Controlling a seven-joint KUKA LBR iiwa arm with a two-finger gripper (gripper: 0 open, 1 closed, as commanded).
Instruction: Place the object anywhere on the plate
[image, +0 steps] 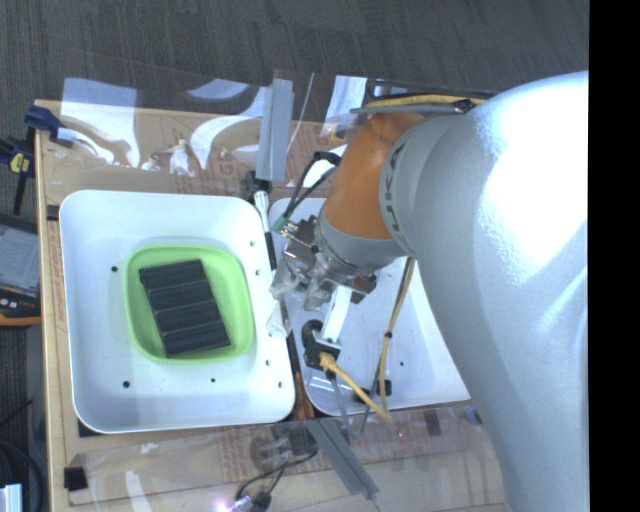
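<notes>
A green square plate (236, 292) lies in the middle of the left white bin (90, 370). A dark grey ribbed rectangular block (184, 306) rests flat on the plate, turned slightly. My gripper (302, 283) hangs over the divide between the two bins, just right of the plate's right rim and apart from the block. The grey arm with its orange band (362, 190) covers most of the right bin (432, 352). Nothing shows in the gripper.
A yellow cable (352, 386) and a small black part (316, 352) hang below the wrist over the right bin's front. A grey metal bar (273, 130) stands behind the bins. Clear plastic sheets lie along the bench's back edge.
</notes>
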